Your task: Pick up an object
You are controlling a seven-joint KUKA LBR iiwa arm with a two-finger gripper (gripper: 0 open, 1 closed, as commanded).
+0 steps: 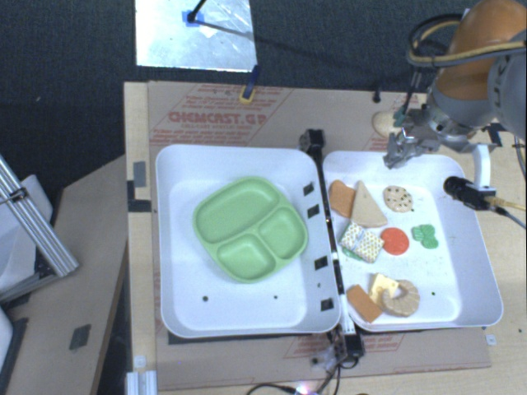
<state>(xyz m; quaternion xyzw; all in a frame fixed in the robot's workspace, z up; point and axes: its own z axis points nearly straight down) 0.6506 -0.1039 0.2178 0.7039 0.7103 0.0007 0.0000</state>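
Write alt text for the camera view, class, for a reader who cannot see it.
A grey robot arm's hand hovers over the far edge of the right white bin, which holds toy food: a cookie, a red slice and a wedge. The left bin holds a green divided plate.

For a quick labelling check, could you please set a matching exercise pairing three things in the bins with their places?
Things:
1. green three-compartment plastic plate
2. round chocolate-chip cookie
3. round red tomato slice

Places:
A. right bin, near its far edge
B. left bin
C. right bin, around its middle, beside the green pieces

Pairs: 1-B, 2-A, 3-C
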